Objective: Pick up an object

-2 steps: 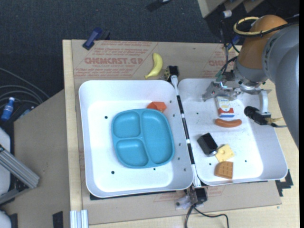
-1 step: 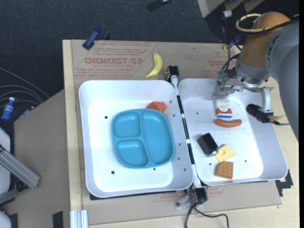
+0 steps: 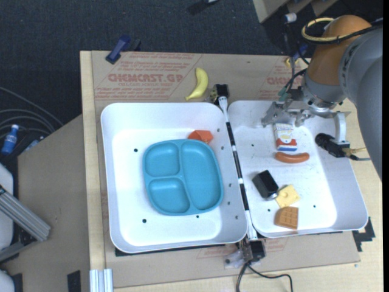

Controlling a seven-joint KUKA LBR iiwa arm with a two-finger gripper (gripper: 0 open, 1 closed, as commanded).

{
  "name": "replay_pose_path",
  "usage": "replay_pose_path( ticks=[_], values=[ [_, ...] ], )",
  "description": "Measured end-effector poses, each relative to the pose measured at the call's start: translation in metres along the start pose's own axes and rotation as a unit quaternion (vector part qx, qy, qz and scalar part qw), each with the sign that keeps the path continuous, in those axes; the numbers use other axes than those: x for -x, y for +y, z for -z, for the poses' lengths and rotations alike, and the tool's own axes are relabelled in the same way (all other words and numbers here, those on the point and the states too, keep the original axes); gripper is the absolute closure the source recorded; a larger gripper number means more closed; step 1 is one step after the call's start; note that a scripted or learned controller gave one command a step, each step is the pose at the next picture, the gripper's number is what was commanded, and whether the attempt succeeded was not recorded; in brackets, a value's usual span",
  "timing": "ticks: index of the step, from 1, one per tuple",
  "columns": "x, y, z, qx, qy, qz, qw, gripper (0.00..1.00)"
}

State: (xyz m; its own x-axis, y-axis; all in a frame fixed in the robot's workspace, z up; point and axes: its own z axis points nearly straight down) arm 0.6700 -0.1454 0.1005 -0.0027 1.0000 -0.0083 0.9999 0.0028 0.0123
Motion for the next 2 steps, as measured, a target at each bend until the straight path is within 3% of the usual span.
replay_pose_path(
  ticks=[2],
  values=[
    [-0.053, -0.001, -0.010, -0.002, 0.002, -0.001, 1.0000, 0.00]
  ],
)
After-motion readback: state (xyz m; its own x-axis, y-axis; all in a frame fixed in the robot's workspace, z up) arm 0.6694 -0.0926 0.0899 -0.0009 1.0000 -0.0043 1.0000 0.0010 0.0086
